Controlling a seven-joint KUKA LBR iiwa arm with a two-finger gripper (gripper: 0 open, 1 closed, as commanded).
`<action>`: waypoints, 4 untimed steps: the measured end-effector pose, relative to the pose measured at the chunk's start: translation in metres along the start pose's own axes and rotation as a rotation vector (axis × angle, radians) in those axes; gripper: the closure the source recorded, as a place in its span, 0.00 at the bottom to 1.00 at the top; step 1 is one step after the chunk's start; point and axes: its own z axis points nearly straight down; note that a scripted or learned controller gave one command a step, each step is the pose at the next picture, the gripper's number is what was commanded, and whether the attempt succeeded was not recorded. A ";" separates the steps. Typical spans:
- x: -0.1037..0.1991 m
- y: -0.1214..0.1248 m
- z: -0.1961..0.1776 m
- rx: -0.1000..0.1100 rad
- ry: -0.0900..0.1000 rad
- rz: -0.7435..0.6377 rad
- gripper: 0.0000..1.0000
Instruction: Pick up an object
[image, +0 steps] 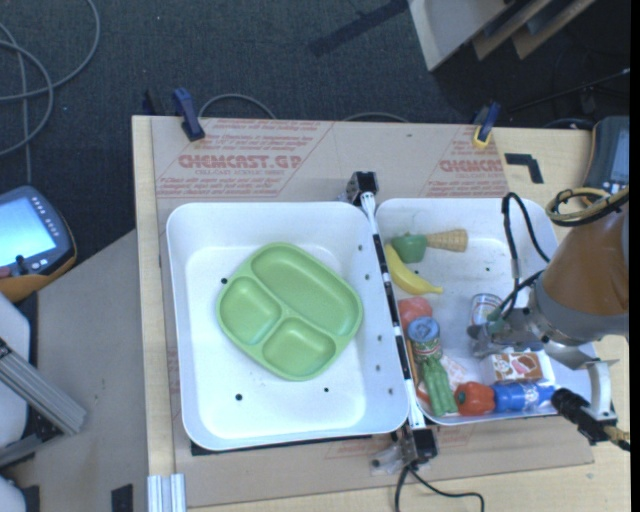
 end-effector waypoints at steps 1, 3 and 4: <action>0.000 0.000 0.001 0.001 0.001 0.000 0.00; -0.031 0.052 0.000 0.000 -0.001 -0.002 1.00; 0.034 0.137 -0.056 -0.009 0.001 -0.011 1.00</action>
